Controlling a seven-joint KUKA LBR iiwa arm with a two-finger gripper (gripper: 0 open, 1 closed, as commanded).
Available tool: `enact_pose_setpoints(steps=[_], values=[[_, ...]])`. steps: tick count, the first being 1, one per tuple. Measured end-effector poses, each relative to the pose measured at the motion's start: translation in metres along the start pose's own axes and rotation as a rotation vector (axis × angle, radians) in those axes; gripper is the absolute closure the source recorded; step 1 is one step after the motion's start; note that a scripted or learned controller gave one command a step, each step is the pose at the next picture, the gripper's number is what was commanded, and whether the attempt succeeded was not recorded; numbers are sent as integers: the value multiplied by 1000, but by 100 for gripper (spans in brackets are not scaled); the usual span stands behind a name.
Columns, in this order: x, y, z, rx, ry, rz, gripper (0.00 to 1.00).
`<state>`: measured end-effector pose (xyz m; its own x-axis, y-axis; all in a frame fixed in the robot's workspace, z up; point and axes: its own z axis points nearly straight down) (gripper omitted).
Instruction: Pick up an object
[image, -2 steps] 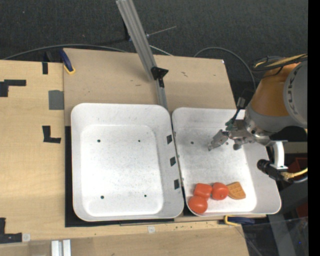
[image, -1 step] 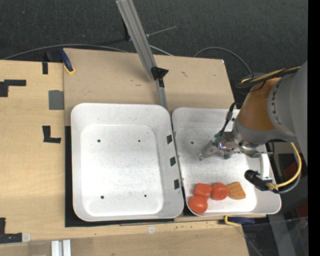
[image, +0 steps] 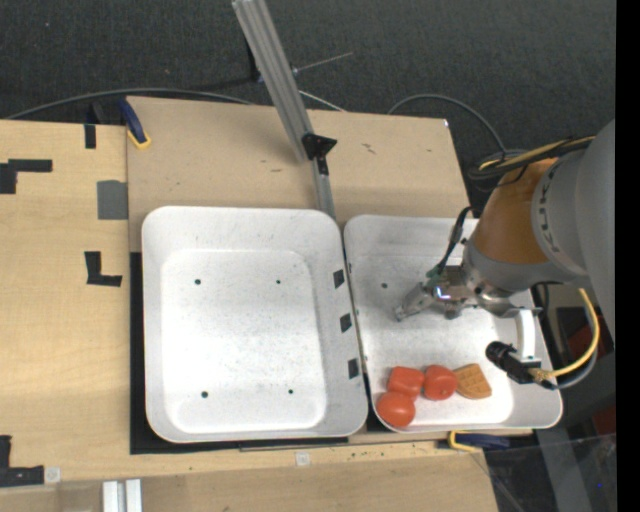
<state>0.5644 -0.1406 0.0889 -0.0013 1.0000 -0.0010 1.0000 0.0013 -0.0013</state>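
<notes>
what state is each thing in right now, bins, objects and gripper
gripper: low over the right bin's middle, nothing visible between its fingers
right bin: holds four small objects along its near edge
three red objects: clustered together, resting on the bin floor, not grasped
tan object: lying beside the red ones, toward the arm's side
left bin: sits beside the right bin, white floor speckled
</notes>
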Motion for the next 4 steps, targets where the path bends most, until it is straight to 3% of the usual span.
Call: enact_pose_setpoints(steps=[1, 4], values=[[1, 0, -10, 1, 1, -1, 100], [-5, 8, -147, -5, 0, 0, 100]])
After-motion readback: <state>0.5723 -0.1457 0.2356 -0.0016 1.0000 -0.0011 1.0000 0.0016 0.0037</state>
